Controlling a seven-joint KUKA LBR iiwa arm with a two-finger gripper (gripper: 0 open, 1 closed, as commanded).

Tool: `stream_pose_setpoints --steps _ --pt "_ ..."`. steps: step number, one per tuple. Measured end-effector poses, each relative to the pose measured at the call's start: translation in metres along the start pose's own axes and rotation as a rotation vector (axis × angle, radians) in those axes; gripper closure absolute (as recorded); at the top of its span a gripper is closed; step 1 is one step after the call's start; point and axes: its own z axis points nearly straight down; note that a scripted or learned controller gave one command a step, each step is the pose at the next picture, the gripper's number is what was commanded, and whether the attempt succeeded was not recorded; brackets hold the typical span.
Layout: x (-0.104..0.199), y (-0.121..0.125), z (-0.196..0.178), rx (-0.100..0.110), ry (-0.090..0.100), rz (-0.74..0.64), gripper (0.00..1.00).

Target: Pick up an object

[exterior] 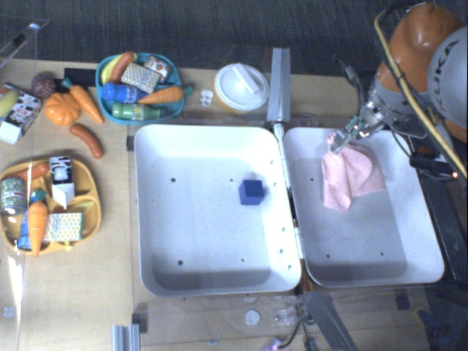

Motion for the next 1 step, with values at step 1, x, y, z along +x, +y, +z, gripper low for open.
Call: stream_pose_setpoints --steps 1 --pt "0.0496 0.0092 0.0043 -0.002 0.0 -0.391 1.0"
